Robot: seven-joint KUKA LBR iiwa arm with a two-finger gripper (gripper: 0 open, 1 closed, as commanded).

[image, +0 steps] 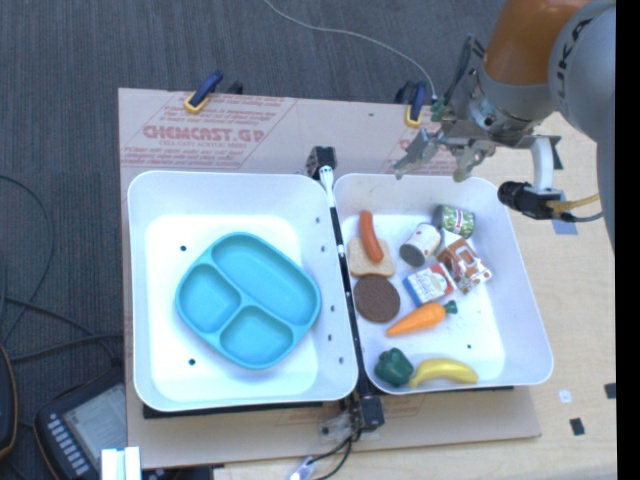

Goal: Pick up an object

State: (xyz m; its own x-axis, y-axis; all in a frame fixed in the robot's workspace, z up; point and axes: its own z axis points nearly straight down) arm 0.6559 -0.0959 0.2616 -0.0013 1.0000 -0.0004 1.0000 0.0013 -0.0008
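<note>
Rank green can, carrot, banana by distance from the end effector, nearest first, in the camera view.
End effector is above the right bin's far rim.
1. Green can, far right corner.
2. Carrot, bin middle.
3. Banana, near edge.

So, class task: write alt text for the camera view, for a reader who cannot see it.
A grey and orange robot arm's open gripper hovers over the far rim of the right bin, which holds toy food including a carrot, banana and hot dog. The left bin holds a blue divided plate.
</note>
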